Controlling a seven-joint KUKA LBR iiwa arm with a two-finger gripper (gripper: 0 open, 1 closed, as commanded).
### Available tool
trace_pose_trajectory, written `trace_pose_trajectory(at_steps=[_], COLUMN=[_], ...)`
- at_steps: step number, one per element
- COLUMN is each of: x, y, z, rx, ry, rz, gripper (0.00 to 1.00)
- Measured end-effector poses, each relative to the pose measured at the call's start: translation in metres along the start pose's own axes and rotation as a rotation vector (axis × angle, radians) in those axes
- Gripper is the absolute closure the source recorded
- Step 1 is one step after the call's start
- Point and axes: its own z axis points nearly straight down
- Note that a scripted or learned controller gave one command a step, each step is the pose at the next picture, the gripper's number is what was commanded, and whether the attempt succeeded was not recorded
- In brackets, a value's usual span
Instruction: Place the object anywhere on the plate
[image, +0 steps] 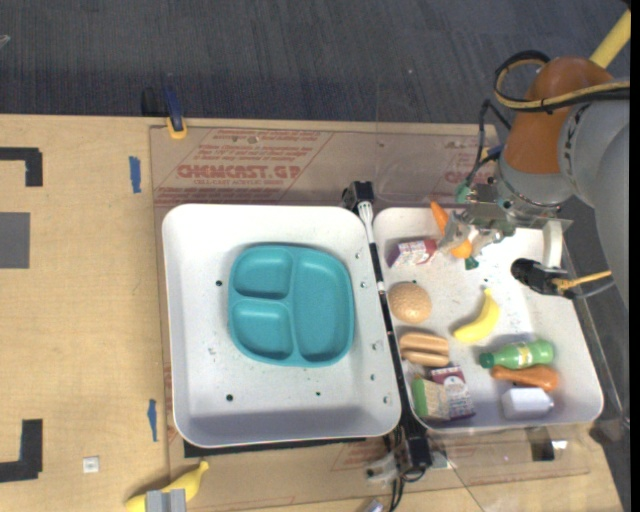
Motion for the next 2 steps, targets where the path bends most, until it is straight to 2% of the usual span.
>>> trace_pose_trajectory(at_steps=[1,2], x=[0.054,0.132], y=[-0.041,-0.116], z=[-0.077,-0.051], rx=[-0.027,-0.018], ry=[0.007,0.009], rz=[0.180,0.348], gripper=[1.00,1.00])
